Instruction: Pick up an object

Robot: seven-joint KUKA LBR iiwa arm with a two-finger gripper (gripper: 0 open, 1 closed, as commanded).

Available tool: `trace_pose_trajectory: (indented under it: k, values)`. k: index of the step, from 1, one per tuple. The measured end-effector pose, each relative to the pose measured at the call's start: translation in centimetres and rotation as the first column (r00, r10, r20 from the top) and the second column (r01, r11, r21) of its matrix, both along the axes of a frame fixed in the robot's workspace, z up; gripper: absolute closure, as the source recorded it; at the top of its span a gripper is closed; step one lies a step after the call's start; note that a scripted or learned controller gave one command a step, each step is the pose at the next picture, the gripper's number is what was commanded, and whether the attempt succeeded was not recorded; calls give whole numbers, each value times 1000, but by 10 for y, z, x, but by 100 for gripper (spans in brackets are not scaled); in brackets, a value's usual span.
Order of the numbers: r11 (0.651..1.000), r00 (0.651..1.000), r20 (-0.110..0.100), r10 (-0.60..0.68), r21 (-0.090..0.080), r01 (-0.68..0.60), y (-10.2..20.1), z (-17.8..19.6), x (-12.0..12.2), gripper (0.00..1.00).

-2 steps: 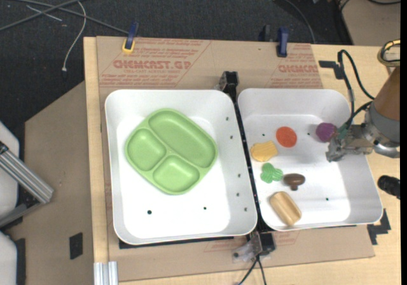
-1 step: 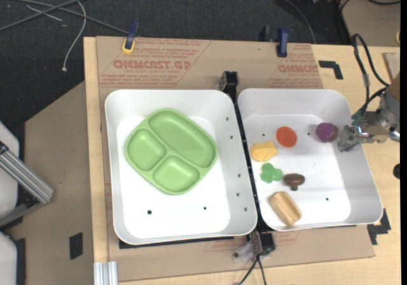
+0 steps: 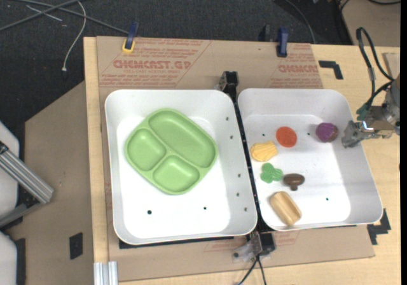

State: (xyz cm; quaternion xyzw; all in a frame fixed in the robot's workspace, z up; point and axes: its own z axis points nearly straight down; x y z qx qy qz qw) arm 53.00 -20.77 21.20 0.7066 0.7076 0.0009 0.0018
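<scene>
The right bin [image 3: 356, 207] holds several small toy foods. An orange round piece [image 3: 286, 137] lies near the middle, and a purple one [image 3: 326, 132] sits to its right. A yellow piece [image 3: 264, 151], a green piece [image 3: 271, 173], a brown mushroom-like piece [image 3: 294, 180] and a tan bread roll [image 3: 285, 207] lie along the bin's left and front. My gripper [image 3: 353, 135] hangs at the bin's right rim, just right of the purple piece and apart from it. Nothing is seen held in it.
The left bin [image 3: 127, 214] carries a green divided plate [image 3: 170, 150]. A black divider [image 3: 241, 156] runs between the bins. Cables trail on the dark floor at the back left, and cardboard boxes stand at the back right.
</scene>
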Motion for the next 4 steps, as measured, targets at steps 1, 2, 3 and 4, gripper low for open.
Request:
trace_pose_trajectory:
  k: [1,2,3,4]
  values:
    - [1000,1000,-6,4,5,-4,58,-1,-8,100]
    - [1000,1000,-2,4,3,-4,106,10,-3,100]
    - [1000,1000,-3,4,3,-4,160,21,-6,100]
    - [1000,1000,-2,5,3,-5,214,25,5,100]
